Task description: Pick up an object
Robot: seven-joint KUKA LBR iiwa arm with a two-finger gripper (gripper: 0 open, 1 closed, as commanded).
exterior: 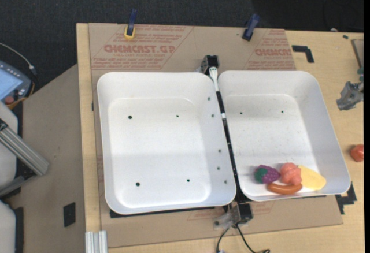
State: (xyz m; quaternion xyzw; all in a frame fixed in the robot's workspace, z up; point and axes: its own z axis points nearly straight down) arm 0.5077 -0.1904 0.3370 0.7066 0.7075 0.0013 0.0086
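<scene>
Several small toys lie bunched in the near right corner of the right bin [272,96]. A purple grape-like cluster [266,174] is leftmost. Beside it sits a red-orange lumpy piece [291,172]. A flat yellow piece [313,179] leans against the bin's front right wall. In front of them a curved orange sausage-shaped piece [284,188] rests on the bin floor and touches the red-orange piece.
The left bin [156,142] sits against the right bin along a black divider strip [222,125]. A small grey metal part [350,96] and an orange-red blob [356,153] show at the bench's right edge. Two clamps [130,25] [251,26] hold the cardboard's far edge.
</scene>
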